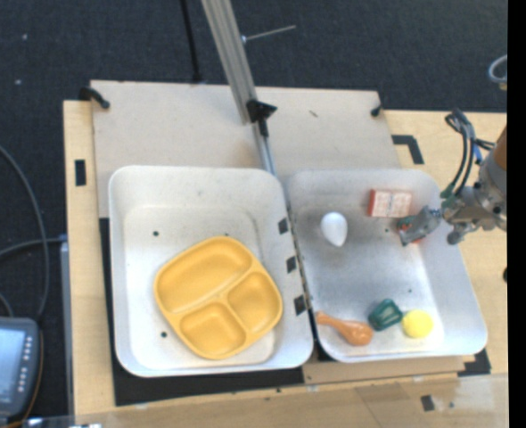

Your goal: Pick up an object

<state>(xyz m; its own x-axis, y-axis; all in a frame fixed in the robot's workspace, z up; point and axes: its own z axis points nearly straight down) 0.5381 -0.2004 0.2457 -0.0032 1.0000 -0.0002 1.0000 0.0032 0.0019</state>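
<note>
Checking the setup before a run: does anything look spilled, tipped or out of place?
Nothing stands out. The yellow divided plate lies flat in the left bin; the small objects sit apart in the right bin.

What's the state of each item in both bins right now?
Yellow three-compartment plastic plate: flat in left white bin, upright, nothing in its compartments.
White egg-shaped object: lying loose in right white bin.
Small reddish-brown box: resting by the far wall.
Orange spoon-like piece: lying flat by the near edge.
Green block: beside yellow ball.
Gripper: above the right bin, holding nothing visible.
</note>
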